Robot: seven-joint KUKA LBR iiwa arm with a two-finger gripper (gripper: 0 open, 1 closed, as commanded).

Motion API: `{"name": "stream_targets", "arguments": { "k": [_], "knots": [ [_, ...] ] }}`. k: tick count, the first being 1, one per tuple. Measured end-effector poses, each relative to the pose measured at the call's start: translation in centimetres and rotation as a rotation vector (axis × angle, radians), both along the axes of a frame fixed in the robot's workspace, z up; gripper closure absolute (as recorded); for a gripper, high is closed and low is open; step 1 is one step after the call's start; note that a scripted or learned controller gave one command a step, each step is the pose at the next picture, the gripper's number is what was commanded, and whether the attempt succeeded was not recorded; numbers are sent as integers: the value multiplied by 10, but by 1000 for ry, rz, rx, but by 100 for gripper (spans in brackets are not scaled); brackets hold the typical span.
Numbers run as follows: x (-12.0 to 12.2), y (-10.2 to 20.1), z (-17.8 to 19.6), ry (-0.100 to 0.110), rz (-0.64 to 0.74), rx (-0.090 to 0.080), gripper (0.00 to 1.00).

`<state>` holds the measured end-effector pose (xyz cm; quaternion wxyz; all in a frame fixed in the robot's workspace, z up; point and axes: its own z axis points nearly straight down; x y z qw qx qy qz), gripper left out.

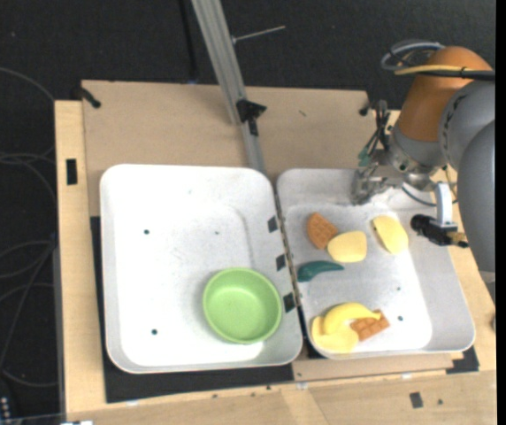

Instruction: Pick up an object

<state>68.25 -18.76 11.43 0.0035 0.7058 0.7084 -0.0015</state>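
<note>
While gripper [365,187] grip unreadable: green bowl [242,304] in left bin [129,237], yellow pieces [348,246] in right bin [443,317].

The hand [367,187] hangs over the right bin's [430,326] far edge.

My arm [465,140] was cut off by the right edge. My pincer [366,187] was too small and dark to read. The yellow piece [337,324] lay partly under an orange waffle piece [370,327].
</note>
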Motion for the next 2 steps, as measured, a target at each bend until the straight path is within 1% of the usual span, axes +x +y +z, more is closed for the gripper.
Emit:
{"name": "stream_targets", "arguments": {
  "k": [1, 2],
  "knots": [
    [-1, -10, 55, -5, -2, 5, 100],
    [0, -11, 100, -1, -2, 6, 100]
  ]
}}
